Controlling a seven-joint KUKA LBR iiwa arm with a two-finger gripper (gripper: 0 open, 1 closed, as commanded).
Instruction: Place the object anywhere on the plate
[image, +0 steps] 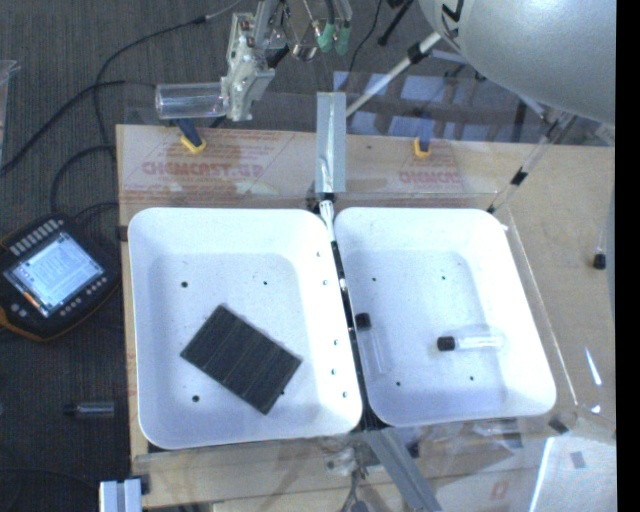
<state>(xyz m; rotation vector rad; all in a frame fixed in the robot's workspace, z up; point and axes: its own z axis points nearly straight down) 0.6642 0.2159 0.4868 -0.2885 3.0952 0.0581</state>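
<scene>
A dark, ribbed rectangular plate (241, 359) lies flat in the left bin (160, 240), toward its front. In the right bin (500, 240) a small clear tube with a black cap (470, 342) lies on the floor. A second one (368, 340) rests against the bin's left wall. My gripper (241, 92) is high up at the top of the view, behind the left bin's far edge and well away from the plate. A clear cylinder (189, 100) juts out to the left from its tip. I cannot tell whether it is gripped.
The grey arm body (540, 40) fills the top right corner. A metal post (331, 140) stands behind the seam between the bins. A teach pendant (52, 272) lies on the floor to the left. Two orange clamps (192, 143) hold the back board.
</scene>
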